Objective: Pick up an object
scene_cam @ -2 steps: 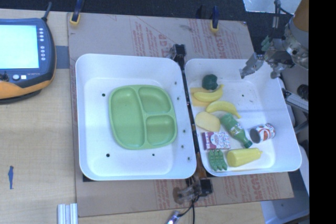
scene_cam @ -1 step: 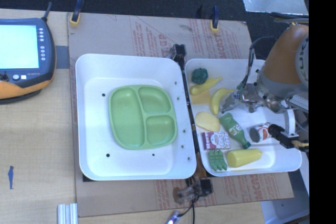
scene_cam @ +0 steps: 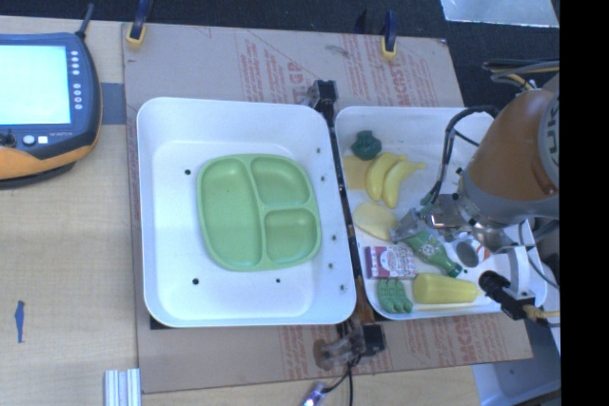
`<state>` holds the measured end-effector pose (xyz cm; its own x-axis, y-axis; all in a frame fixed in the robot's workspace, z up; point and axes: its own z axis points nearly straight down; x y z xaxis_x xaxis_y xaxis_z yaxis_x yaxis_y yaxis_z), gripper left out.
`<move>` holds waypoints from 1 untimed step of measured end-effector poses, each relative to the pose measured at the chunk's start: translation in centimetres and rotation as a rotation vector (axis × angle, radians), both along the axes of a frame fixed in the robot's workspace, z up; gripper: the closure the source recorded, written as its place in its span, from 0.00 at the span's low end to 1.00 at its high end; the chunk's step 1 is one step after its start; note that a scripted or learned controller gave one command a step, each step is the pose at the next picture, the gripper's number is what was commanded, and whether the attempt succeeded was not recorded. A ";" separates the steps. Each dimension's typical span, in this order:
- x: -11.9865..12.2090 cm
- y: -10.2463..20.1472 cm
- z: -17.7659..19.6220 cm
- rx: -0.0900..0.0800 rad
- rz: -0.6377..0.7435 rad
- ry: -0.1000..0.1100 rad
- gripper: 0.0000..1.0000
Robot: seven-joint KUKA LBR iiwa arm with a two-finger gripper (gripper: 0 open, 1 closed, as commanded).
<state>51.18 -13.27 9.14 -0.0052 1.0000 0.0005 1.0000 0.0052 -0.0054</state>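
Green bottle (scene_cam: 433,251) lies in the right bin (scene_cam: 354,124), crowded by the bananas (scene_cam: 388,176), a yellow wedge (scene_cam: 373,220) and a red-white packet (scene_cam: 389,261). The end effector (scene_cam: 422,222) sits just over it; whether it is wide or narrow I cannot tell. Closing here risks pinching a neighbour or skidding off the bottle's round side.

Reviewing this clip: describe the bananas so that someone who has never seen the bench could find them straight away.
Start at the right-hand white bin, the one crowded with toy food beside the bin that holds the green divided plate. In its upper half, just below a small dark green vegetable, lie the bananas. They are the one bunch of curved yellow pieces there; the yellow pepper lies near the bin's bottom edge.
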 end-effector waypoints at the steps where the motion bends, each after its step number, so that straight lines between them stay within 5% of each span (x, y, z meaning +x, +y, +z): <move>1: 0.1 -0.1 1.1 -0.001 0.004 0.000 1.00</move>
<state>51.26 -13.36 10.19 -0.0095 1.0000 -0.0009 0.9999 0.0095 -0.0056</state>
